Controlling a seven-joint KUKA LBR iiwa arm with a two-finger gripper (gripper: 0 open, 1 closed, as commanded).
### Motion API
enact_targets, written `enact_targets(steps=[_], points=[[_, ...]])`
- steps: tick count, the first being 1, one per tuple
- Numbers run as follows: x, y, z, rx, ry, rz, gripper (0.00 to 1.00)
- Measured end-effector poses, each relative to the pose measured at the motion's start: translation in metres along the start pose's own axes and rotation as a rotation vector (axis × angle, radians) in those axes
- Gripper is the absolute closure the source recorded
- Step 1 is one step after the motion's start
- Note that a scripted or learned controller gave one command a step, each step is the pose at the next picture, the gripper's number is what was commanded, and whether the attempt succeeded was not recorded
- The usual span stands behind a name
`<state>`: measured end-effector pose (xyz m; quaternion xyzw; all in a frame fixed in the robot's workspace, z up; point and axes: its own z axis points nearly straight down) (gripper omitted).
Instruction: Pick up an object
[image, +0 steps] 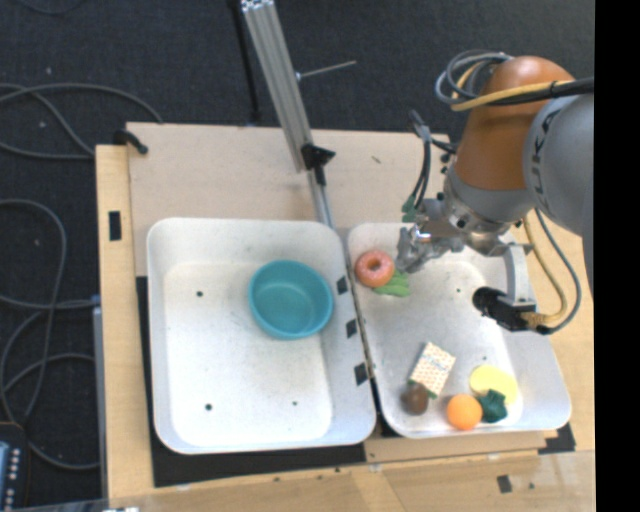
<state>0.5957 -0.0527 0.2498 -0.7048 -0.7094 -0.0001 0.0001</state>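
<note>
- Even, fairly bright light falls from overhead, with no harsh highlights.
- The two shallow white plastic bins (180, 300) look washed out, nearly losing their speckled texture.
- The round teal bowl (291, 298) casts only a faint, soft shadow.
- The dark carpeted floor (60, 80) swallows detail.
- Overall focus is soft and grainy; small items show blurred edges.

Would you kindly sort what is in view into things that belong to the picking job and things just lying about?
Job in hand:
- gripper
- pink doughnut and green piece, right beside it

Lying about:
- blue bowl, left bin
- patterned box
- brown ball
- orange ball
- yellow piece
</note>
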Motion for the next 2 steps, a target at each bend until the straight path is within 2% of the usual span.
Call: enact_targets(steps=[2], points=[[0.11, 0.038, 0.014, -0.002, -0.001, 0.0, 1.0]])
